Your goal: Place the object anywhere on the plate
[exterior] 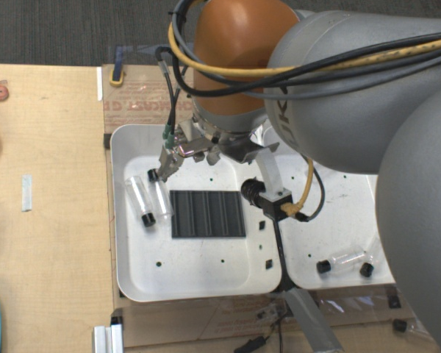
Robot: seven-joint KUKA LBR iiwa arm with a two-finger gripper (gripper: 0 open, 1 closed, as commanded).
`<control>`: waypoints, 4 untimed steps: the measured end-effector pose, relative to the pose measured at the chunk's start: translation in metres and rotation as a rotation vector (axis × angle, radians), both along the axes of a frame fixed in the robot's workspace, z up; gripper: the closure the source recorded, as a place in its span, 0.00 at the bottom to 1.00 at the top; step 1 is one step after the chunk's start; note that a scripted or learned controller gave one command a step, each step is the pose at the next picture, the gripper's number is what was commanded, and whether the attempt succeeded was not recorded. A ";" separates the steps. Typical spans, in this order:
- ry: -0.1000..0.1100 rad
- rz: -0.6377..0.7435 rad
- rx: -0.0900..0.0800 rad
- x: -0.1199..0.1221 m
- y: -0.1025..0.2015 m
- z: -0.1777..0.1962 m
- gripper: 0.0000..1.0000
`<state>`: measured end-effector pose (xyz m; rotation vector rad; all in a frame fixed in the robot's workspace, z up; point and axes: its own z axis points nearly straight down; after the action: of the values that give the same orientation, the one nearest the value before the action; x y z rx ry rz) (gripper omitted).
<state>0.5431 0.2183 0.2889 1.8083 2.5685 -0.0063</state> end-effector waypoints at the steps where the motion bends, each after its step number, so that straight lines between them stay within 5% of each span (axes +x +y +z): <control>1: 0.000 0.000 0.000 0.000 0.000 0.000 0.00; 2: 0.000 -0.254 0.000 0.080 -0.027 -0.176 0.00; 3: -0.002 0.236 0.002 0.116 -0.012 -0.197 0.00; 4: 0.000 -0.022 0.001 0.084 -0.001 -0.198 0.00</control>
<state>0.6270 0.2172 0.0911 1.8370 2.5495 -0.0051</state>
